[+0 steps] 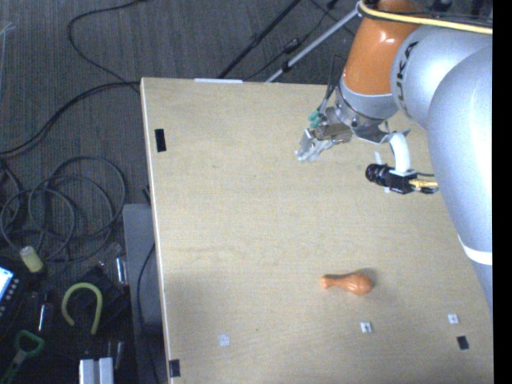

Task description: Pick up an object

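Pale wooden tabletop (240, 238), dark carpet and cables around. Toward 5 o'clock, lying flat: small orange gourd (349, 282), bulbous end right, thin neck left. Toward 1 o'clock, well apart from it: gripper (309, 150), nothing visibly held; fingers too blurred to tell apart or together.

The arm (448, 94) runs out of the picture at the top and right edges, so its base and most of its links are cut off. The hand (308, 152) is small and blurred; whether its fingers are parted cannot be told. The tabletop (240, 230) is cropped at the bottom edge and hidden on the right behind the arm. On the floor at lower left, a green-handled tool (24, 350) is cut off by the bottom edge.
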You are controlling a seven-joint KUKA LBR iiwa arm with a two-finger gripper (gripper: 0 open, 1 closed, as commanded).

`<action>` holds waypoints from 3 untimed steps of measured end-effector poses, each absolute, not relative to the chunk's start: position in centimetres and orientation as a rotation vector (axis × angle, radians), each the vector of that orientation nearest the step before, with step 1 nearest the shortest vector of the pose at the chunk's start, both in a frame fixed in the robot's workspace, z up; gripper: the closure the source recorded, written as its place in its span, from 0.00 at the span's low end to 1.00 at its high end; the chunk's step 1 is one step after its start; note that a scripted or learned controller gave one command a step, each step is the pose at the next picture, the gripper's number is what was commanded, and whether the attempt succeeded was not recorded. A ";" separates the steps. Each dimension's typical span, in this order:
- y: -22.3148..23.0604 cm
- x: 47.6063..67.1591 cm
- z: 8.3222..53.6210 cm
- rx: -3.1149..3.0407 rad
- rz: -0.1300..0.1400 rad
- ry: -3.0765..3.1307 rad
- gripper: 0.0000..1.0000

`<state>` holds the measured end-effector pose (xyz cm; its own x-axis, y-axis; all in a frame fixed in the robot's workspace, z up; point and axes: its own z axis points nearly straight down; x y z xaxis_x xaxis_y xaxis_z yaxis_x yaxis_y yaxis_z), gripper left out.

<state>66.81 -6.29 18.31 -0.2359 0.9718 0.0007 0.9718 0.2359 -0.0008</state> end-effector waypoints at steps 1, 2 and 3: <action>-16.1 63.2 14.3 -1.807 0.005 -2.570 1.00; -14.9 64.5 16.7 -2.060 0.001 -2.372 1.00; -14.8 64.5 17.5 -2.059 0.002 -2.373 1.00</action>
<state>64.54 -14.82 17.52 -0.1410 0.9900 -0.0008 0.9900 0.1410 -0.0014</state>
